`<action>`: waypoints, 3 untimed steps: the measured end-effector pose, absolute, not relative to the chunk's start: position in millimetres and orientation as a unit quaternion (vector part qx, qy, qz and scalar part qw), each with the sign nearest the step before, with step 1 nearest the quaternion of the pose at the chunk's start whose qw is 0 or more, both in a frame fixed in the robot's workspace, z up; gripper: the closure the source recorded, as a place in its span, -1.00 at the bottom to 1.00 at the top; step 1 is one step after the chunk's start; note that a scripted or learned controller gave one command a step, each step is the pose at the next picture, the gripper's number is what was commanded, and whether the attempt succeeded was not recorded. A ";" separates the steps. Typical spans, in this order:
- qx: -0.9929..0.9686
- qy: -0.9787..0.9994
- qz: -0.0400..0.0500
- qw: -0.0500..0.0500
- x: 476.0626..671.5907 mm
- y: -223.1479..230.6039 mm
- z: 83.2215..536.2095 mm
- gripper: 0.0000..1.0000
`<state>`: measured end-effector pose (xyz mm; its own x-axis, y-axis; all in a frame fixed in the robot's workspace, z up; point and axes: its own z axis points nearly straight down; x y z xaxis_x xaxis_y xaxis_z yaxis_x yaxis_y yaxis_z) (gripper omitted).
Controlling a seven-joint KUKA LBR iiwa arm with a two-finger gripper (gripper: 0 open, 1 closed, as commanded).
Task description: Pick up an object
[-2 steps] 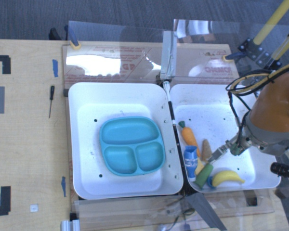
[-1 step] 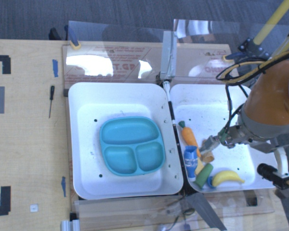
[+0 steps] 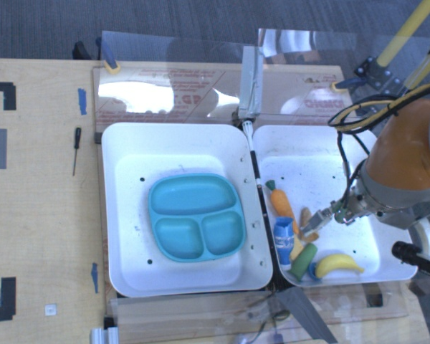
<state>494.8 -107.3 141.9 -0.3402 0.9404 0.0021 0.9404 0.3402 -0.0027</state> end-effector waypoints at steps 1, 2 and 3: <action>-0.457 -0.889 0.000 -0.001 517.2 -114.1 89.9 -1.00; -0.572 -0.820 -0.003 -0.005 494.2 -104.9 88.5 -1.00; -0.573 -0.820 -0.004 -0.008 495.8 -105.7 100.0 1.00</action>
